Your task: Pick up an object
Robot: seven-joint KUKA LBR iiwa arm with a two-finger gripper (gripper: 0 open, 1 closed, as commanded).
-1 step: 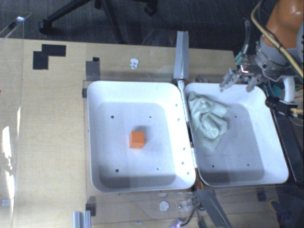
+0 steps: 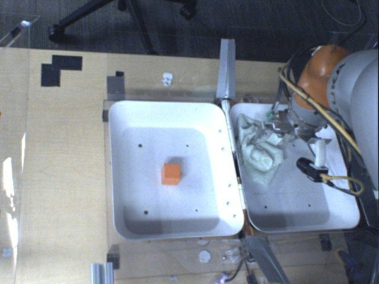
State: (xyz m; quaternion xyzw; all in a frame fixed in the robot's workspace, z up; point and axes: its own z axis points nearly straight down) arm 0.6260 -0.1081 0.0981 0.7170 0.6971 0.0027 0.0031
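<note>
The gripper (image 2: 278, 123) is down in the right bin (image 2: 308, 212), near that bin's back edge, right at a crumpled pale cloth (image 2: 257, 147). The cloth lies against the bin's left wall, bunched in folds, its longer run going from the back edge toward the middle of the bin. The gripper's tip meets the cloth's upper right part; whether the fingers are open, closed or pinching any fabric cannot be told, since wrist hardware and cables cover them.

In the left bin (image 2: 124, 176) an orange cube (image 2: 171, 174) sits alone near the middle, well apart from the gripper, its faces turned slightly off the bin's walls.

Both bins rest side by side on a light wooden counter (image 2: 59, 176). Black tape patches (image 2: 58, 68) mark the counter's far left corner. Beyond the back edge lies dark carpet with the base of an office chair (image 2: 127, 7).
</note>
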